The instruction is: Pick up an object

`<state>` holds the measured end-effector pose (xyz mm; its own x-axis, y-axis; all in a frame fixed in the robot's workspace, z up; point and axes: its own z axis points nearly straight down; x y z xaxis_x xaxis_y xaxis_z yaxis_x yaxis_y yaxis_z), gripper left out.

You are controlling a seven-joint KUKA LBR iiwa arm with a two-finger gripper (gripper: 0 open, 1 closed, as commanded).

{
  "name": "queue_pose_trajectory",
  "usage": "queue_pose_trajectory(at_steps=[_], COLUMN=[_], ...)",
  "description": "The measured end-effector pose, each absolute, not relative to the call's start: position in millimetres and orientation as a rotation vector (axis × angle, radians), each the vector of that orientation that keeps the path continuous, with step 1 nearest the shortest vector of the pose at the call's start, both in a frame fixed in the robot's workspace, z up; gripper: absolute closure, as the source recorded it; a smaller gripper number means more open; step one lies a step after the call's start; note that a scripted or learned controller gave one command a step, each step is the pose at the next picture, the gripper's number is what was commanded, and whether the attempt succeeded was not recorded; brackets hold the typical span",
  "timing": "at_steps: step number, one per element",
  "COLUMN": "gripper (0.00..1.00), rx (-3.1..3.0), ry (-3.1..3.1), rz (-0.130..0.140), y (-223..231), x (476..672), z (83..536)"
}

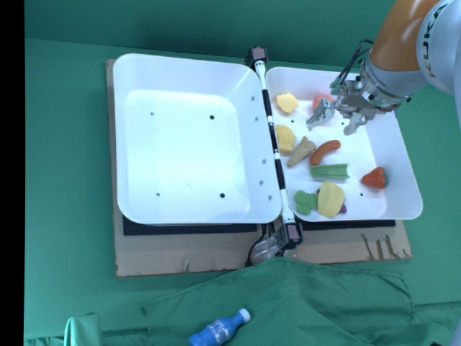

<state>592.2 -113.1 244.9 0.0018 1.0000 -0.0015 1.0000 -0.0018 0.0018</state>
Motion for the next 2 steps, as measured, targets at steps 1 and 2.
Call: queue_pose_trajectory(at_steps=[1,2], gripper=[0.0,0.0], rx=[2.208,2.219], ry=[2.204,2.208], rz=[0.02,0.011], y=[-111.4,-115.5], x=[584.1,543.4], z=[201.8,288.1])
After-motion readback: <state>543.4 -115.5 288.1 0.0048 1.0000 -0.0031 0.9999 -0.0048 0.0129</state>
